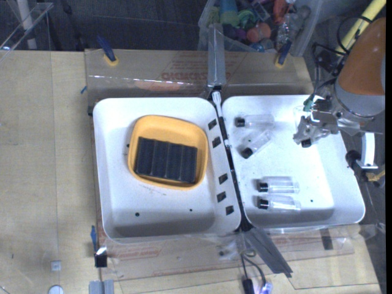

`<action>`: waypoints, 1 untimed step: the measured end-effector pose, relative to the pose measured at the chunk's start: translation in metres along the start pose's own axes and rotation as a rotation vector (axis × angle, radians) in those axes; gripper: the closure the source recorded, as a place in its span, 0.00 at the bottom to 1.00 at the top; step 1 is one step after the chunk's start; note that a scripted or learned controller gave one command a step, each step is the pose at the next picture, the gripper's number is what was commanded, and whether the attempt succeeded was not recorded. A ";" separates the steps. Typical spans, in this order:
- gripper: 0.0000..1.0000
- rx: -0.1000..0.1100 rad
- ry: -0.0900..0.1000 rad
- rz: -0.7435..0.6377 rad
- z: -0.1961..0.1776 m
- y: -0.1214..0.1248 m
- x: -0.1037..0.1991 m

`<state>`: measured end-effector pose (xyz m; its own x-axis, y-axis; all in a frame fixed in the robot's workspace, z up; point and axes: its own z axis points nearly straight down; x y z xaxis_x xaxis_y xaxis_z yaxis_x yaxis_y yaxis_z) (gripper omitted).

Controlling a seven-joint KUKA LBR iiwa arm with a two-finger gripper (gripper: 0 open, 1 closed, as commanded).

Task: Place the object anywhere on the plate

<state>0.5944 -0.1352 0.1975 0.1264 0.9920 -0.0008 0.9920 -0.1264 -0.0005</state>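
Gripper [304, 135] over right bin [343, 210] upper right, opening can't be told, clear vials [277, 186] apart, dark block [169, 159] on yellow plate [136, 136]

A crate of bright toys [257, 11] sits behind the bench; blue clamps [109, 55] grip cardboard [153, 72]

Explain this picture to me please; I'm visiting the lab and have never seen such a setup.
One camera looks down at a slant on a bench with two shallow white bins. The left white bin holds a yellow rounded plate with a dark ribbed block lying on it. The right white bin holds four small clear plastic vials with black caps. From the right reaches a grey robot arm with an orange band; its two-finger gripper hovers over the right bin's far side. Nothing visible sits between its fingers.
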 end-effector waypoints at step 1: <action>0.00 0.000 0.000 0.000 0.000 0.000 0.000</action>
<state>0.5944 -0.1352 0.1976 0.1264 0.9920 -0.0008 0.9920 -0.1264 -0.0002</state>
